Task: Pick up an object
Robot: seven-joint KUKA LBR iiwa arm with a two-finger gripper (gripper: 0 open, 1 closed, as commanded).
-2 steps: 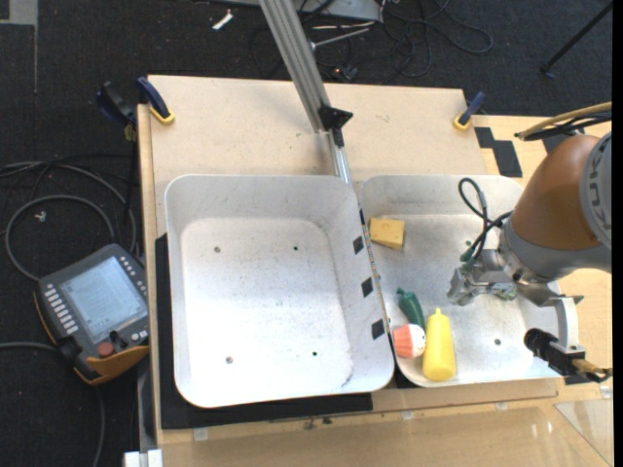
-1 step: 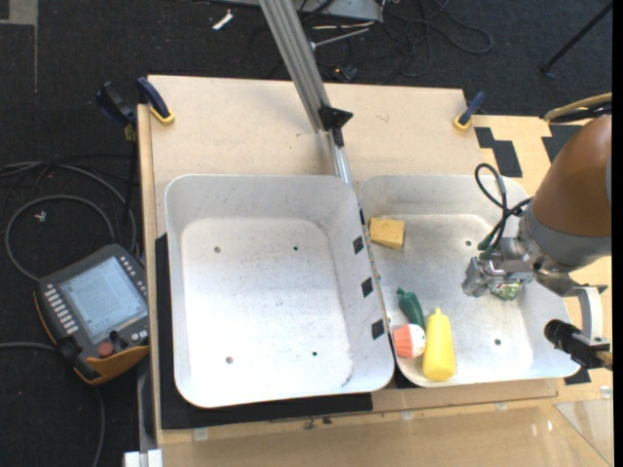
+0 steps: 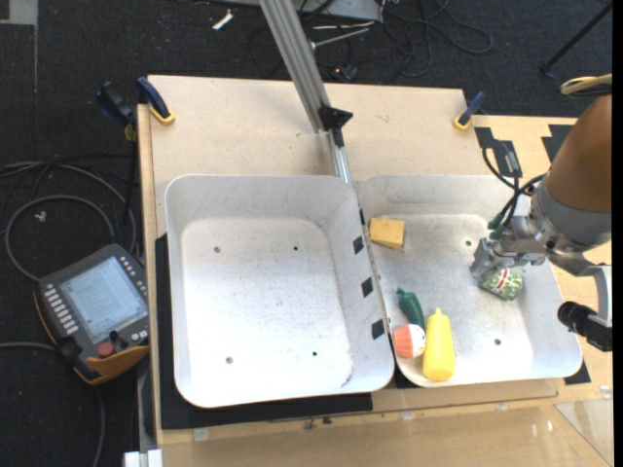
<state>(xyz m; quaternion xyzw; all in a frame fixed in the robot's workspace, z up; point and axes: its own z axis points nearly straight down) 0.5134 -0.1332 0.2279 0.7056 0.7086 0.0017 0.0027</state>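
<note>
Here the grey arm with its orange upper section [image 3: 590, 163] reaches in from the right and bends down over the right-hand shallow white plastic bin [image 3: 458, 224], its two-finger gripper [image 3: 496, 263] lowered onto a small crumpled green, white and red packet [image 3: 502, 281] that lies near the bin's right side. The metal tips sit right at the top of that packet, touching or nearly so, but from this slanted angle I cannot tell whether they are spread or closed, nor whether the packet is actually caught between them. Elsewhere in the same bin, a pale yellow wedge-shaped block [image 3: 387, 233] rests near the upper left corner, close to the divide between the bins. Lower down, a dark green elongated object [image 3: 411, 306] lies at a slant, and just below it sit a small round toy in white and orange-red [image 3: 409, 340] and a yellow plastic bottle-shaped item [image 3: 439, 344], side by side and touching or almost touching, near the front edge. The left-hand shallow white bin [image 3: 195, 202] lies beside it on the light wooden bench [image 3: 243, 125]. A grey handheld control pendant with an orange base [image 3: 92, 309] rests on the dark floor to the left of the bench.
</note>
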